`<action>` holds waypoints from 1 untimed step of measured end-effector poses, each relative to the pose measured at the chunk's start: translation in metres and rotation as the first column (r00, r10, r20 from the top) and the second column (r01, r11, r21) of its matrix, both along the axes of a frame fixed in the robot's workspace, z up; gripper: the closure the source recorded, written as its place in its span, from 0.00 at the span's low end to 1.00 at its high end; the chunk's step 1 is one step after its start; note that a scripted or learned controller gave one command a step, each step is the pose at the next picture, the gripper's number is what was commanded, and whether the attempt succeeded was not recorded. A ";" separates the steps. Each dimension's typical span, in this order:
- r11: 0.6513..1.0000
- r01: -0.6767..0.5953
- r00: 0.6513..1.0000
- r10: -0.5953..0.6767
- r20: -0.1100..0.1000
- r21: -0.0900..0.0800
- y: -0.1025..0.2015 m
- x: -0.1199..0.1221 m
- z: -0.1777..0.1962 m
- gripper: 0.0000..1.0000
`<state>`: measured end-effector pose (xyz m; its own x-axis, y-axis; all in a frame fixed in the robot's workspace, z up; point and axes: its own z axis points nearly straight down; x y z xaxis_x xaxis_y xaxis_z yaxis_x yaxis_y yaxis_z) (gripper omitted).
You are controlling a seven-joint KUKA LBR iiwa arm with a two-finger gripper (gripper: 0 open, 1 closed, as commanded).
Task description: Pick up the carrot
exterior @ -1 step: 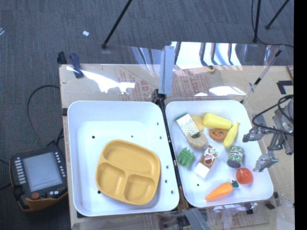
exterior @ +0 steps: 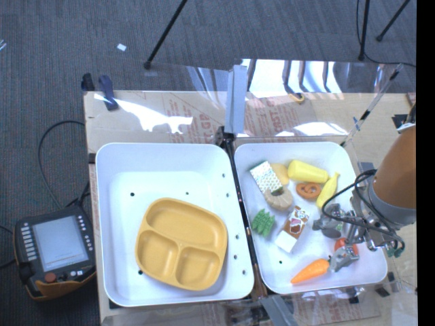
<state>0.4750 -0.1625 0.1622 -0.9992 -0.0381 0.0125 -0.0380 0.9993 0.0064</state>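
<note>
The carrot lies flat near the front edge of the right bin, orange with its thick end pointing right. My gripper hangs low over the bin's front right corner, right at the carrot's thick end. The wrist hardware hides how the two meet, so I cannot tell whether it touches the carrot. The grey arm with its orange band comes in from the right.
The right bin also holds a striped block, a yellow piece, a banana, an orange slice, a bread piece, a green item and a small carton. A yellow divided plate lies in the left bin.
</note>
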 end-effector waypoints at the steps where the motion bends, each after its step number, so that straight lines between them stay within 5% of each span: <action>1: 0.974 -0.226 0.974 0.226 0.025 -0.012 0.027 0.008 -0.052 0.00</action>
<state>0.4832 -0.1354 0.1103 -0.9647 -0.2631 -0.0122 -0.2630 0.9648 -0.0064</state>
